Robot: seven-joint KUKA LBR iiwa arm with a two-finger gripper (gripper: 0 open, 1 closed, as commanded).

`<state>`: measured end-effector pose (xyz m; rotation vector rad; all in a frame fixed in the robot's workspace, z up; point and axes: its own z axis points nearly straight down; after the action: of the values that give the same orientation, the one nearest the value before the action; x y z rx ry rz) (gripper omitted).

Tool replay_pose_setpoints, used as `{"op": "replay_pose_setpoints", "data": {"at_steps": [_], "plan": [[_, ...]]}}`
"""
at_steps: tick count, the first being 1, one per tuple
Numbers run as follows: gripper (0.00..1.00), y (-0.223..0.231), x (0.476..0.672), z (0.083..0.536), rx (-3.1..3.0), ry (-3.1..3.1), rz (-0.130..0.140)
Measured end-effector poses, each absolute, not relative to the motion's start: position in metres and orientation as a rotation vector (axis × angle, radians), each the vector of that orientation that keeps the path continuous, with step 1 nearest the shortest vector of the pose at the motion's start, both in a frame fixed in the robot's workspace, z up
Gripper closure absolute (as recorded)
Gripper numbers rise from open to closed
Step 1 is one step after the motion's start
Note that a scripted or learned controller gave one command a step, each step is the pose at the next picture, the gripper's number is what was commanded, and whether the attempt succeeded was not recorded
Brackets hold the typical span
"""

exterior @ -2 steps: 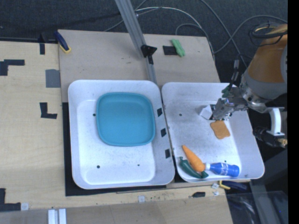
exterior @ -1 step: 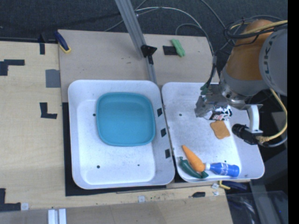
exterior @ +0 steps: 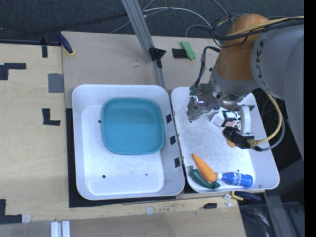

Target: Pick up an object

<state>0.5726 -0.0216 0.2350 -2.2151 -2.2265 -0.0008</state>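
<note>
Claw (exterior: 193,113) hovers well above carrot (exterior: 204,168).

You look down from one fixed camera above the bench (exterior: 29,132), tilted at a slant, far enough to take in both white bins (exterior: 84,132) mid-frame, the arm (exterior: 276,53) entering at upper right, dark floor (exterior: 59,9) along the top edge

Left bin (exterior: 84,132): blue plate (exterior: 132,126) covers upper middle; bare floor along front and left. Right bin (exterior: 269,174): arm (exterior: 247,58) and gripper (exterior: 195,110) block upper half; centre floor open; carrot (exterior: 204,167), blue bottle (exterior: 237,179) crowd front edge.
</note>
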Motion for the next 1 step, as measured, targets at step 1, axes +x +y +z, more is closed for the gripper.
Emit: {"op": "replay_pose_setpoints", "data": {"at_steps": [1], "plan": [[1.00, 0.0345, 0.5779, 0.2422, -2.215, -2.226, -0.001]]}}
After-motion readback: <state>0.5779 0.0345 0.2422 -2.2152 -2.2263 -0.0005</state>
